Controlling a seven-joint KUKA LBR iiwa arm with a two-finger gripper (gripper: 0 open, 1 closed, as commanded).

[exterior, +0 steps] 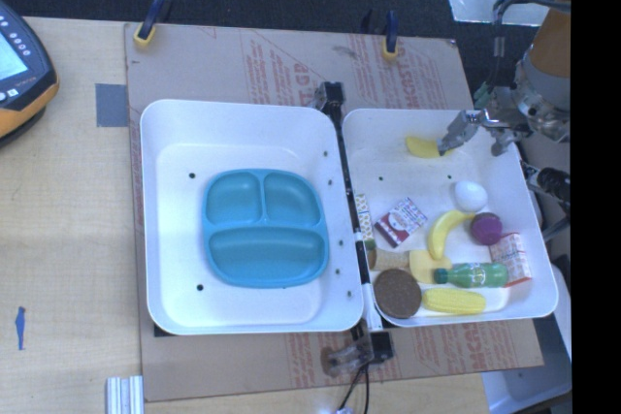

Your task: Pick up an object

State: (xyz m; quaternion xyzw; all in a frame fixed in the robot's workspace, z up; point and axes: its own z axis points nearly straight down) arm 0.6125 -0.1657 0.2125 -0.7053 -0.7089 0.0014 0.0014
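From the overhead camera I see my hand (474, 135) spread wide and holding nothing, over the right bin (519, 305) at its far edge. One fingertip sits just beside a small yellow piece (421, 147) on the bin floor.

Both bins, the left bin (155, 208) and the right bin (529, 208), look like smooth white plastic with a slight sheen. The blue divided plate (264, 230) at the frame's centre left appears matt plastic. Under the bins lies a brown cardboard sheet (252, 63), dull and printed with red lettering, on a pale wood-grain bench (58, 238). The gripper (475, 133) at the upper right looks like bare grey metal. The green bottle (473, 275) is glossy clear plastic, the egg (471, 196) smooth white, the brown disc (397, 293) rough and matt.
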